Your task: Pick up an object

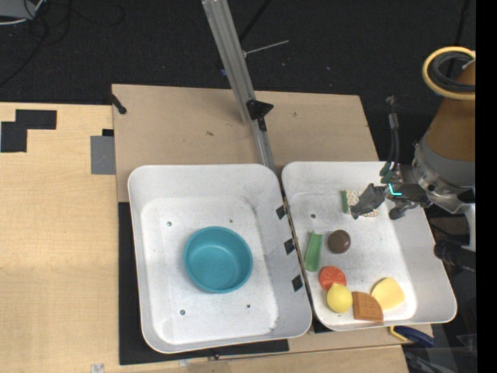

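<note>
White plastic makes up both shallow bins, which sit side by side on the pale wooden bench [54, 231]. Lying in the left bin [155, 185] is a round teal bowl [218, 259], mouth up, a little left of that bin's middle. Most of the small things lie in the right bin [435, 301]: a green stick-shaped piece [313, 251] rests by the left wall, a dark brown ball [338, 242] lies just beside it to the right, and below these a red rounded piece [332, 276] touches a yellow ball [338, 298]. Next along the near edge come an orange-brown wedge [366, 306] and a pale yellow block [388, 292], the two close together. A small green and white piece [349, 200] lies in the upper part of the same bin. Reaching in from the right, the grey arm with its orange band [454, 134] carries the dark pincer [378, 201] low over that upper part, just beside the small green and white piece (whether it touches the piece is too small to tell). I cannot tell how the pincer stands, wide or narrow, and nothing clearly sits between its tips. A slanted metal rail [233, 57] runs from the top of the view down towards the gap between the bins.
</note>
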`<state>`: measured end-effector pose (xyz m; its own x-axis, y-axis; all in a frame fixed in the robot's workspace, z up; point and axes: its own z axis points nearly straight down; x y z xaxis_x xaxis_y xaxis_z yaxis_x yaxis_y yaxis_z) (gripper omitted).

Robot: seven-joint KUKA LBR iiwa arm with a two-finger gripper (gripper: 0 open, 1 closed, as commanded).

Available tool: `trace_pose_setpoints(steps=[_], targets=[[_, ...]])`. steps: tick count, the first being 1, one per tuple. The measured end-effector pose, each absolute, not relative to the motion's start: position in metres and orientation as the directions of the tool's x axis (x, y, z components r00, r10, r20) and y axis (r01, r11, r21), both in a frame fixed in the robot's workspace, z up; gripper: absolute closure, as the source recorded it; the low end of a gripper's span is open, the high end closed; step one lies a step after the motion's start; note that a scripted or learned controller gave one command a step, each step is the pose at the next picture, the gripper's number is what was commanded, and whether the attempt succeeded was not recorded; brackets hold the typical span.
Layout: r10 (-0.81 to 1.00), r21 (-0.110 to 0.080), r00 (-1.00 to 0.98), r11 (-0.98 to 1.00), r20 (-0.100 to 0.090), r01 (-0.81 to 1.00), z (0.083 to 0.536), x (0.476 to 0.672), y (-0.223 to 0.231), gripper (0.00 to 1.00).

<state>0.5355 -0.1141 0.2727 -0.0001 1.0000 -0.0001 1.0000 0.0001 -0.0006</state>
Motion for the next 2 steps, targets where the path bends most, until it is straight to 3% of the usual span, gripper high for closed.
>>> trace_pose_setpoints(steps=[1,2], targets=[[1.000,-0.001,0.000,0.000,0.000,1.000,0.273,0.535,-0.114,0.00],[1.000,-0.005,0.000,0.000,0.000,1.000,0.223,0.525,-0.117,0.00]])
